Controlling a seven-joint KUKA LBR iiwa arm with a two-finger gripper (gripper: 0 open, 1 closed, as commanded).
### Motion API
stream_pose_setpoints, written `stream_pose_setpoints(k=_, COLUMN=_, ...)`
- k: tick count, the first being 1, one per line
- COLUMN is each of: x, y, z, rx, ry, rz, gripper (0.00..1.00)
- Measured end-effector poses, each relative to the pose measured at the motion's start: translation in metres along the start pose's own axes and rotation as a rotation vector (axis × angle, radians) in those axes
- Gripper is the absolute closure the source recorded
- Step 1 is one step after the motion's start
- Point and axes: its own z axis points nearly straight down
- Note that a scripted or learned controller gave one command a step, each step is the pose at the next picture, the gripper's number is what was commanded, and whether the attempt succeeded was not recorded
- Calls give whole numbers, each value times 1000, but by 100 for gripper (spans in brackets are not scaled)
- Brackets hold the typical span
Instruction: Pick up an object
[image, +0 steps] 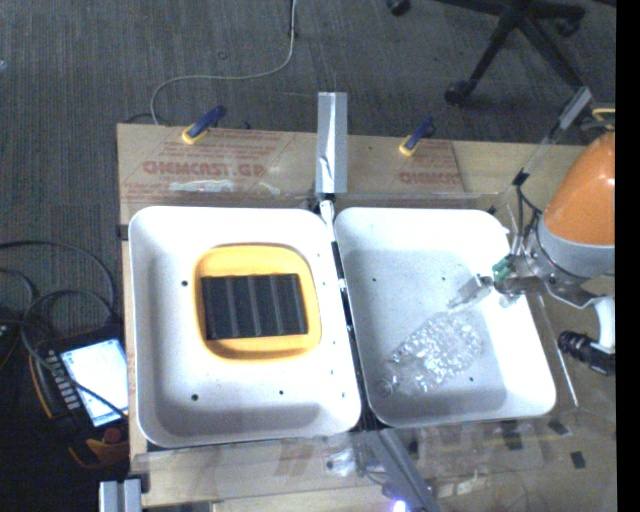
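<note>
Inside left bin (160, 260), ribbed yellow-rimmed rectangular tray (258, 303)

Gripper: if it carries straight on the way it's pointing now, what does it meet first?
Probably the clear crinkled plastic object in the right bin. The gripper points down-left towards it, seemingly just above; depth is unclear, so the bin floor might come first.

The arm (585, 205) comes in from the right side, its orange band a rounded dome high over the right edge of the right-hand bin. Below the band the grey wrist (570, 262) angles down and leftward. The gripper (478, 290) pokes out past the bin's right wall, over the upper right part of the bin, its pale fingers slanting down to the left, close together.
</note>
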Motion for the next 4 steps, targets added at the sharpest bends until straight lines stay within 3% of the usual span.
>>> stream_pose_setpoints(k=2, x=-4, y=-13, z=17, rx=1, ry=1, rz=31, gripper=0)
stream_pose_setpoints(k=3, x=1, y=-36, z=-33, rx=1, ry=2, rz=84, gripper=0)
stream_pose_setpoints(k=4, x=65, y=-40, z=64, rx=-20, ry=-7, rz=17, gripper=0)
